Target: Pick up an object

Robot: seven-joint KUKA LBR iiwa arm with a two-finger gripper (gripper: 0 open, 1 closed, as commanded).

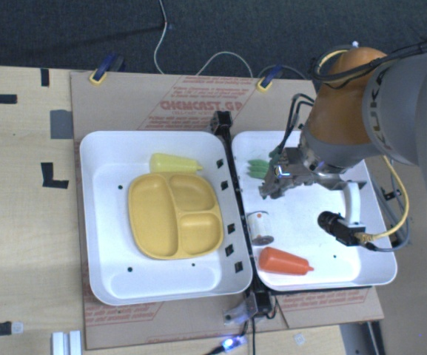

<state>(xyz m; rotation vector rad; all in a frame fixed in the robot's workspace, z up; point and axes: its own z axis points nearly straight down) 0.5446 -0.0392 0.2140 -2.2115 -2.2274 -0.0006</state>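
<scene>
Green soft-looking leafy toy (258, 168) sits just beside the two-finger gripper (274, 186); we judge it light, floppy, pinch mid-body. We cannot tell the pincer's opening.

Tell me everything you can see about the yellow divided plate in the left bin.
The yellow divided plate looks like matte plastic, with rounded corners and three compartments: one large, two smaller. It lies flat, right side up, on the left bin floor, turned slightly askew. A pale yellow corn-like item lies at its far edge; contact is unclear.
</scene>
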